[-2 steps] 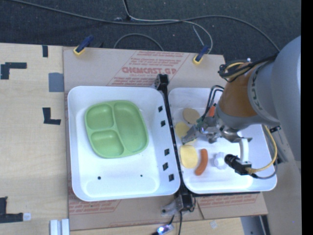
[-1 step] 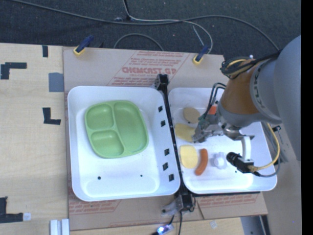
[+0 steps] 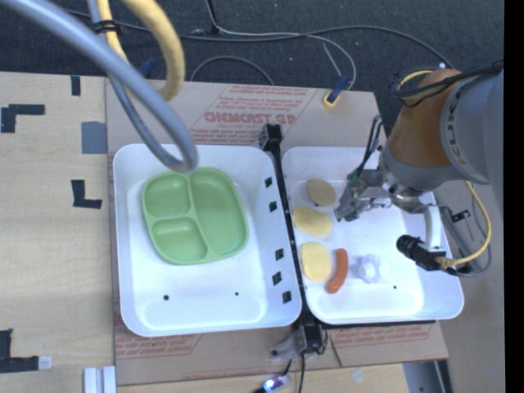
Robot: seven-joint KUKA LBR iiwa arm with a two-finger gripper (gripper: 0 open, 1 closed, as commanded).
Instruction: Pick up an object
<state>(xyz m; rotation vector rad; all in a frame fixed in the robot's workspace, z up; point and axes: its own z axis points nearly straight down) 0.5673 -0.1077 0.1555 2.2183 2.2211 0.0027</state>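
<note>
You would have found the gripper (image 3: 342, 210) low over the right bin (image 3: 409, 305), near that bin's left half, with the grey wrist and orange band of the arm (image 3: 426, 133) rising away to its right. From this slanted overhead view you could not tell how the claw stood, wide or narrow, because the wrist body and its cabling masked the tips; nothing could be seen held in it. The nearest candidate was the pale yellow oval piece (image 3: 312, 219), which lay just beside the claw, to its left and slightly below in the picture, and apart from it as far as could be judged. Its long axis ran roughly left to right. The tan round piece (image 3: 321, 191) lay just beyond, up and to the left of the claw. The second yellow piece (image 3: 315, 261) and the orange sausage-shaped piece (image 3: 337, 270) lay farther below the claw, the sausage's long axis running nearly straight up and down the picture. A small clear object (image 3: 368, 268) lay below and to the right of the claw. In the left bin (image 3: 131, 301), well apart to the claw's left, sat the green divided plate (image 3: 195, 216). You should have judged the coming move to turn on a short shift leftward onto the oval piece.
</note>
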